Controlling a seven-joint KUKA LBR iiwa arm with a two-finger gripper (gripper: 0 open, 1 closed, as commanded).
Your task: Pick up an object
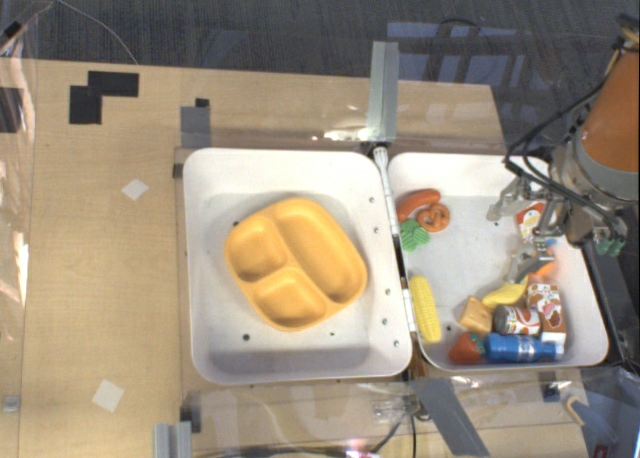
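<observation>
My gripper is positioned over the right bin, toward its right side, with my wrist and its orange band entering from the right edge of the view. From this angle the fingertips merge with the cluttered items beneath them, so I cannot tell whether they are apart, together, or closed on anything. The candidate objects all lie in the right bin. Directly at the fingertips are a small orange piece and a yellow banana, with a red-and-white packet just behind my gripper. Toward the near right corner sit a red-and-white carton, a small can, a blue bottle lying on its side, a red item beside the bottle's left end, and a tan block touching the banana's left end. An ear of corn lies along the bin's left wall. Near the far left corner are a sausage, a pretzel-like piece touching it, and a green leafy item just below. The left bin holds a yellow divided plate with three compartments, resting near its centre. Both bins sit side by side on the wooden bench.
</observation>
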